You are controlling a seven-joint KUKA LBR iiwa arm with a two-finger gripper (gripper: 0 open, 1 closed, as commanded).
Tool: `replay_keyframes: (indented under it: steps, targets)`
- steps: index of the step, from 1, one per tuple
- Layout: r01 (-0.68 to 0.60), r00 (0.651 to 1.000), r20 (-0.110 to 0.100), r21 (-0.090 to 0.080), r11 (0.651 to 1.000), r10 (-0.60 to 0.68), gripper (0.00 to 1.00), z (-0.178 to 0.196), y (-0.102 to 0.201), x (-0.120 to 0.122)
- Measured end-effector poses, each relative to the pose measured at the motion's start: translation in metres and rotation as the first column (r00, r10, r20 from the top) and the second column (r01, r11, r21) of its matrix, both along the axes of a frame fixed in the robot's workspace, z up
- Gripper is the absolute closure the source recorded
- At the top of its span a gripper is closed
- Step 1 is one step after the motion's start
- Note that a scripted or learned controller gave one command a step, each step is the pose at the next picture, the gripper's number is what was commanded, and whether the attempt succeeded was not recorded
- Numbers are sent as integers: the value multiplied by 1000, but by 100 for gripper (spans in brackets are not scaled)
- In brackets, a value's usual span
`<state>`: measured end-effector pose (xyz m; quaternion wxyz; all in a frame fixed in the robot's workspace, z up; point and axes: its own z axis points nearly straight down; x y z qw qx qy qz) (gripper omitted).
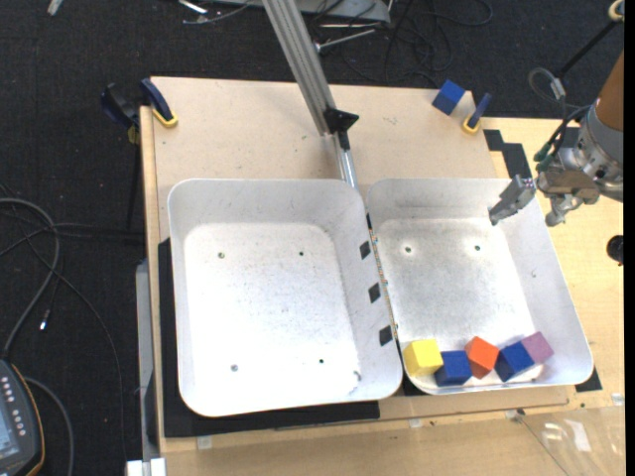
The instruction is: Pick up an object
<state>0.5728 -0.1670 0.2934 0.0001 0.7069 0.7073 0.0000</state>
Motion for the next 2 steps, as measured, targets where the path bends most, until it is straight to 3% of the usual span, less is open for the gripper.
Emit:
replay_keyframes:
  steps: [1, 2]
  targets:
    - [2, 1000, -7, 1, 1000, -2, 0, -176, -19, 22]
    - [-10, 1000, 1, 4, 1000, 10, 0, -200, 66, 59]
